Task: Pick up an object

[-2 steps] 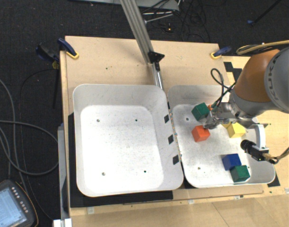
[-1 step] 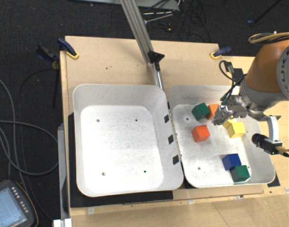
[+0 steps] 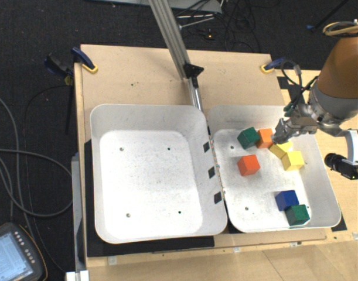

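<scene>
The right bin [image 3: 319, 180] holds several blocks. A green block [image 3: 248, 137] and a small orange block [image 3: 265, 137] sit side by side near its back. A larger orange-red block [image 3: 248, 165] lies in front of them. Two yellow blocks lie to the right, one [image 3: 278, 151] directly under the gripper and one [image 3: 293, 160] just beyond it. A blue block [image 3: 286, 199] and a dark green block [image 3: 297, 215] rest by the front right corner. My gripper [image 3: 281, 135] hangs low over the small orange block and the nearer yellow block, its tips hidden by its own body.
The left bin [image 3: 102, 157] lies beside the right one, joined along a black-clipped seam. A metal pole [image 3: 170, 31] slants in from the back to the bins' junction. Clamps sit at the bench's back corners. Cables run near the arm on the right.
</scene>
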Robot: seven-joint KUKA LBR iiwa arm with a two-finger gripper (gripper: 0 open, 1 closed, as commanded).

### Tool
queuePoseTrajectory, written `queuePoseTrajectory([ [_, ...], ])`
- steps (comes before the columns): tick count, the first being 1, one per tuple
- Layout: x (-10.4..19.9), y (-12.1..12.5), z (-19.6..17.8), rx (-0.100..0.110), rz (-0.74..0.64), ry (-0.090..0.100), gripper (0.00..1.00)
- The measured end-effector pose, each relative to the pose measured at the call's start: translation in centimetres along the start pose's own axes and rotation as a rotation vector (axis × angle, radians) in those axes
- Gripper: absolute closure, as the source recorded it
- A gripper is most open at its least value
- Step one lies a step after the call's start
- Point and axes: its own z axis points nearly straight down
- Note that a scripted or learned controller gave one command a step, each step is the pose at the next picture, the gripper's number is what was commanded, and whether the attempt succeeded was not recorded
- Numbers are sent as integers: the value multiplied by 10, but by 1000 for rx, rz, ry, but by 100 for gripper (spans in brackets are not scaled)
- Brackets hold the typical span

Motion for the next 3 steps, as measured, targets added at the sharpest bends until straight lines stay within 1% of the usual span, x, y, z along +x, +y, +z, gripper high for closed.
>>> queuePoseTrajectory([
  [1,47,11,-9,4,-5,3,100],
  [2,105,18,-5,7,-5,4,100],
  [3,156,36,6,6,-5,3,100],
])
